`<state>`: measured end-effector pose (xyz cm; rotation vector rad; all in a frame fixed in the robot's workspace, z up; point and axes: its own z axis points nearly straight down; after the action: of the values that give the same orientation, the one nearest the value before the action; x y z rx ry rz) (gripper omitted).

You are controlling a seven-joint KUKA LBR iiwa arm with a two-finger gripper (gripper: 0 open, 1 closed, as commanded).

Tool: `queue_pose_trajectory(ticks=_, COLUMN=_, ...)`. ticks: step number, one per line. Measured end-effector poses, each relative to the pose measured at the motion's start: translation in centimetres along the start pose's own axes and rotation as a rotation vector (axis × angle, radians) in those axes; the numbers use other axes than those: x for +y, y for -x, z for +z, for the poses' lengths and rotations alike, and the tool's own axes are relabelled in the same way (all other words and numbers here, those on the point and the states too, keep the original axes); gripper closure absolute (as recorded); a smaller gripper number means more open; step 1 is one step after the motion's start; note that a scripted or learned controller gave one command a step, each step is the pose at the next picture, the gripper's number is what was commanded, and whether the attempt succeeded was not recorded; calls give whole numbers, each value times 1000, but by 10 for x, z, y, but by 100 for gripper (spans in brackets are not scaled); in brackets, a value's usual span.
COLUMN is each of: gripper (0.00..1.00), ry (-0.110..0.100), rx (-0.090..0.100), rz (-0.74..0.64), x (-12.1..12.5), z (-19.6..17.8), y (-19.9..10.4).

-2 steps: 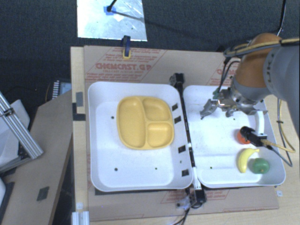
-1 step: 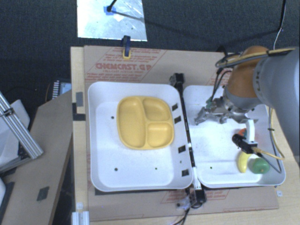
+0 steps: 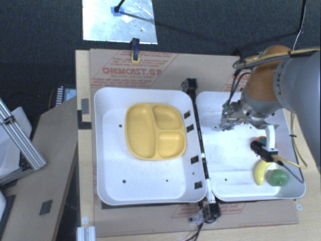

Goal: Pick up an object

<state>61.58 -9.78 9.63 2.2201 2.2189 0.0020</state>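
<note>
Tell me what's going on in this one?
The grey arm reaches in from the right, with its gripper low over the far part of the right bin, above bare floor. A banana and a green object lie side by side in that bin's near right corner, apart from the gripper. A yellow divided plate sits in the left bin. Nothing looks picked up yet.
</note>
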Motion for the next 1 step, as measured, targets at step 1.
queue_pose_trajectory(ticks=1, gripper=100, ry=2, rx=0, rz=-4, x=5, z=-44, y=-1)
